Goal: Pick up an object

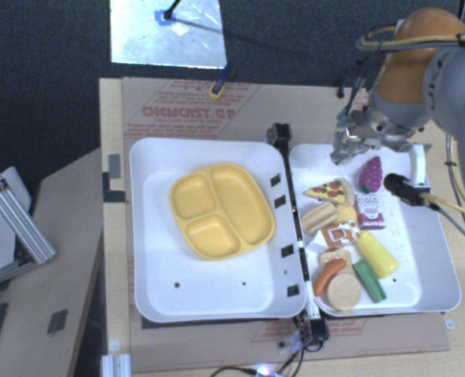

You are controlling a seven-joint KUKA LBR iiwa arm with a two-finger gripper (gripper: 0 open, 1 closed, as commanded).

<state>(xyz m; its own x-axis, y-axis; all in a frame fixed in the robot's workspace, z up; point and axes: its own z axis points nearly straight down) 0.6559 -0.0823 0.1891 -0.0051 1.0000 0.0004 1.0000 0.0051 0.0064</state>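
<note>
Where jaws [344, 149] hover, grapes [370, 173] just beside

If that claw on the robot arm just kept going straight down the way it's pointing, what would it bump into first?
Probably the bare floor of the right bin at its far corner. The gripper points down there, left of the purple grapes and above the pizza slice, though depth is hard to judge.
</note>
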